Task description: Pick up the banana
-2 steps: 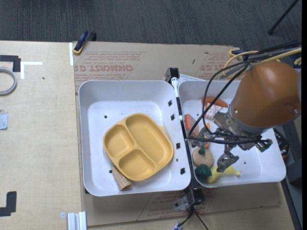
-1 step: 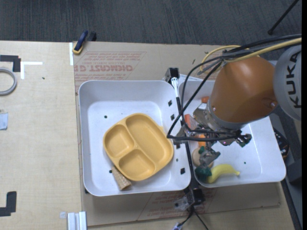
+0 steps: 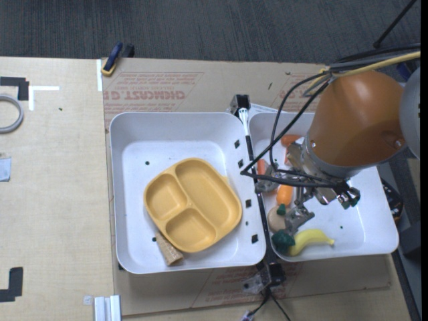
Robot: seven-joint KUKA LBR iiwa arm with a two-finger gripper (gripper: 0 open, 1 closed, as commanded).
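Cardboard point(image 3: 154, 89) lines the bench under both white bins point(image 3: 127, 179), dark carpet point(image 3: 200, 12) beyond; hand point(image 3: 301, 212) grip unclear

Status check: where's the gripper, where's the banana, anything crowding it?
Gripper above right bin. Banana on bin floor, ungrasped. Green item touching banana's left end.

Bench with two white bins on cardboard

The bench point(image 3: 53, 199) bears a flattened cardboard sheet point(image 3: 154, 89), and on it sit the left bin point(image 3: 127, 199) and right bin point(image 3: 374, 236), side by side. A blue-and-yellow tool point(image 3: 114, 59) lies at the cardboard's far left corner; a grey ring point(image 3: 10, 114) rests near the bench's left edge.
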